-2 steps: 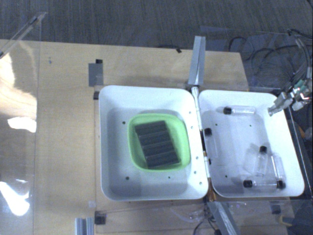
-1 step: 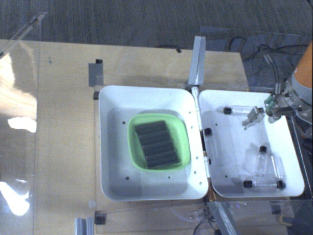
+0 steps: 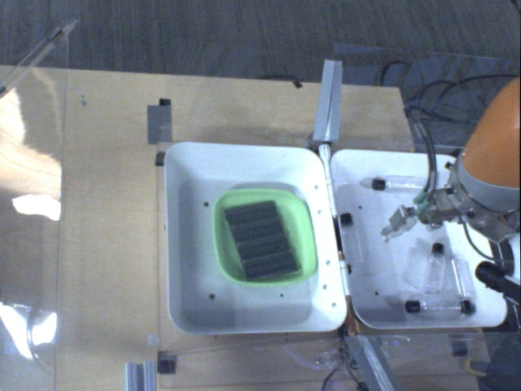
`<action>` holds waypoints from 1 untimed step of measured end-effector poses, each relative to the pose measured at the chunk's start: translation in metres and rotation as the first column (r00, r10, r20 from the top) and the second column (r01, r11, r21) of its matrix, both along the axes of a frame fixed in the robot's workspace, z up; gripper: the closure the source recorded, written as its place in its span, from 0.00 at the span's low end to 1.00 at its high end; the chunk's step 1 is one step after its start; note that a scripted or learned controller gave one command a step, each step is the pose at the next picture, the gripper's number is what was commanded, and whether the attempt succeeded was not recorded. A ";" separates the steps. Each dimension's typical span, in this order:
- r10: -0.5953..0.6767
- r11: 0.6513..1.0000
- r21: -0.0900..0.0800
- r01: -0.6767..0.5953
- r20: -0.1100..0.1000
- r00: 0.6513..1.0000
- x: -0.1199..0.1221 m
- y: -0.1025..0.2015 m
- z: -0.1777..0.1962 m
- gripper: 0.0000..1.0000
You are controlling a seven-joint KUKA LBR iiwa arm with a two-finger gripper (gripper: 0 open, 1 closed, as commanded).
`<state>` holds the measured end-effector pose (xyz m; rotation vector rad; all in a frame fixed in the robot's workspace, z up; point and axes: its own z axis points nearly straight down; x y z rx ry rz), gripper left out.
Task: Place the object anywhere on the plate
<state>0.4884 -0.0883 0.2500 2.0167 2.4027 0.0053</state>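
Note:
A green square plate [image 3: 222, 218] sits in the left white bin [image 3: 183, 243]. A dark grey ribbed block [image 3: 260, 239] lies flat on the plate, slightly turned, covering most of its middle. My gripper [image 3: 396, 224] hangs over the right bin [image 3: 366, 300], left of that bin's middle and well apart from the plate and the block. I see nothing held at its tip. The grey arm with its orange band [image 3: 498, 141] reaches in from the right.
Several clear tubes with black caps lie in the right bin: one along the back [image 3: 399, 183], one along the front [image 3: 440, 306], one upright-looking vial [image 3: 437, 265] near the gripper. A metal divider post [image 3: 328, 100] stands behind the bins. Cables [image 3: 431, 108] trail at the back right.

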 end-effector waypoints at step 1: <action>-0.090 0.996 -0.002 0.090 0.006 0.996 0.004 -0.069 0.094 0.00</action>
